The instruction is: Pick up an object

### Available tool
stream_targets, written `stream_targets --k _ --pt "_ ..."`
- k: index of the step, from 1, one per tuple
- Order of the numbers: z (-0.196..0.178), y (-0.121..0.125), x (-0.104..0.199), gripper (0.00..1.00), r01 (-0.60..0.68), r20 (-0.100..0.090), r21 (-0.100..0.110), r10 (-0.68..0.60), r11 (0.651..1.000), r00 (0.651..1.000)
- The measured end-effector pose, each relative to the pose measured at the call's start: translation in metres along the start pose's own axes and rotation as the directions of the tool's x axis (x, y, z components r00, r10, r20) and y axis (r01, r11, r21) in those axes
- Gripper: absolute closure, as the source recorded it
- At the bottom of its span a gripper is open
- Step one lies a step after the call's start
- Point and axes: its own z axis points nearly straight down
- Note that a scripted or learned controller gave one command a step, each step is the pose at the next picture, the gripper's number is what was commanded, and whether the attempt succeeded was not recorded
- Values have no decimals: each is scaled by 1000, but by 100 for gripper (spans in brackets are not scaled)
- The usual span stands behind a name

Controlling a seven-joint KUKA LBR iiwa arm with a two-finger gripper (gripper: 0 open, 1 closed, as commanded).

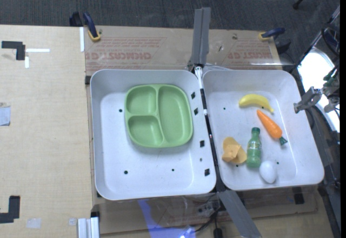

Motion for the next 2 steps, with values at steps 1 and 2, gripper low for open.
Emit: stream_targets --k 1,2 --pt "-7 1 -1 100 1 1 3 -1 1000 1000" --pt "-7 1 -1 0 1 1 3 -1 1000 1000"
